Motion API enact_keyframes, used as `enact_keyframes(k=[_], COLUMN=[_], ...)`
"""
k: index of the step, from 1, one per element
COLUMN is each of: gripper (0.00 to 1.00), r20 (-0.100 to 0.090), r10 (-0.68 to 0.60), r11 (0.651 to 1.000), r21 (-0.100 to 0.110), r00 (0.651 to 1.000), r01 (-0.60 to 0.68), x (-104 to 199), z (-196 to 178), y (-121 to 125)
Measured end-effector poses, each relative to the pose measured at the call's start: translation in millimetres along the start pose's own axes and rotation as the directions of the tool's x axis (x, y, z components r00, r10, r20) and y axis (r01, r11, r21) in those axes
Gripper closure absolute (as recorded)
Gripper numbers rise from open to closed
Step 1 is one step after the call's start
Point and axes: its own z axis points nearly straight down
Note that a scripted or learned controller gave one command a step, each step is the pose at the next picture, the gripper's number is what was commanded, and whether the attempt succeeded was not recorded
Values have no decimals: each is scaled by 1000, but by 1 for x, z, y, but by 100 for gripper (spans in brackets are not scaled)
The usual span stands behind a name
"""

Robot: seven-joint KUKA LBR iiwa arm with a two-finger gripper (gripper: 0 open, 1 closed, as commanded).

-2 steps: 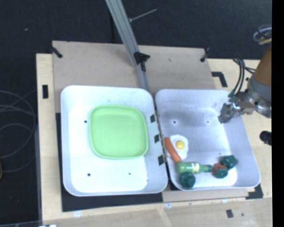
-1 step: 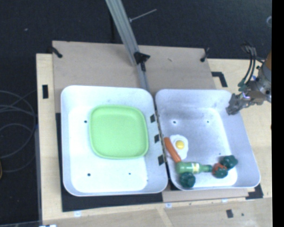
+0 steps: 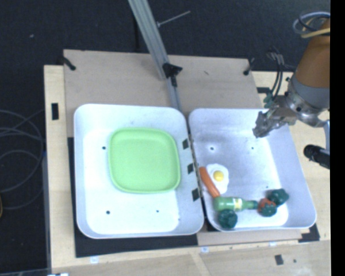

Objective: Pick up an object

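Note:
The right bin holds a fried-egg toy, an orange carrot-like stick, a green bottle-shaped toy, a dark green lump, and a red and dark green piece near the front right corner. My gripper hangs over the back right part of this bin, well apart from all of these toys. Nothing shows between its fingers.
A light green square plate lies in the left bin. A grey slanted pole runs down to the gap between the bins at the back. The bench edge lies to the right of the right bin.

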Motion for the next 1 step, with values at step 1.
enact_keyframes(k=[1], gripper=[100], r20=[-1], r10=[0], r11=[1000], r21=[-1], r00=[1000], r01=[0], x=[55], z=[-6], y=[13])
